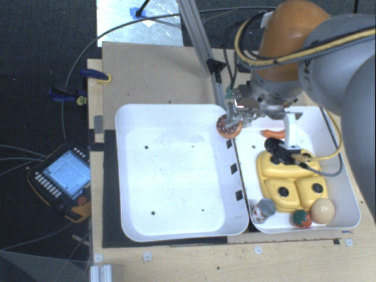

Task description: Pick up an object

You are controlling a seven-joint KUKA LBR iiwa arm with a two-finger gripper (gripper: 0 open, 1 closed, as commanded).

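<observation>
The desk (153, 75) carries two white bins side by side. The grey arm (329, 51) reaches in from the right over the right bin (249, 160), while the left bin (170, 175) lies beyond its tip. A yellow toy (291, 178) with dark holes fills the middle of the right bin. The hand (232, 116) sits above the far end of the rims where the two bins meet; I cannot tell whether it is spread or pressed together. A beige ball (322, 210) rests by the toy's near right corner. A brown disc (228, 127) lies right under the hand's tip, over the shared rims. A grey lump (264, 207) sits by the toy's near left corner, an orange piece (273, 133) beyond the toy, and a green-and-red ball (301, 218) touches the beige ball.
</observation>
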